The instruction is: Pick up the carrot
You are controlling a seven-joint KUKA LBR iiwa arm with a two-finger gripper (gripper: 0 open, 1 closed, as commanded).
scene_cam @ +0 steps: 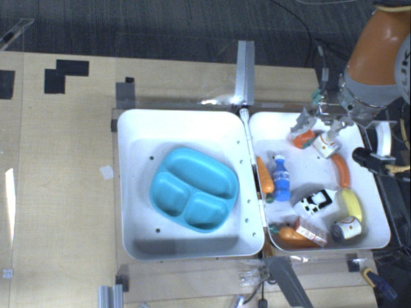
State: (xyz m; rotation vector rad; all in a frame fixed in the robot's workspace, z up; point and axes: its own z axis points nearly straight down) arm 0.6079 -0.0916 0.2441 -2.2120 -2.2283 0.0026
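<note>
An orange carrot (264,175) lay beside a blue bottle (280,178), near a black-and-white patterned box (316,201) and yellow banana (351,205); the sectioned plate (192,188) was turquoise, the bins (135,172) white.

Carrot (264,176) against right bin's (379,236) left wall

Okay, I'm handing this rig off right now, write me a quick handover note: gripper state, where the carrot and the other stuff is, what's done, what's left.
Gripper: over the back of the right bin, fingers spread, above a small orange-red item and a white-capped piece; nothing visibly held.
Carrot: lying along the right bin's left wall, beside the blue bottle, well forward and left of the gripper.
Also in the right bin: sausage, banana, black-and-white toy, another orange item at the front.
Left bin: holds the blue divided tray.
Done: nothing; carrot not lifted.
Left: move to the carrot, grasp, lift.
</note>
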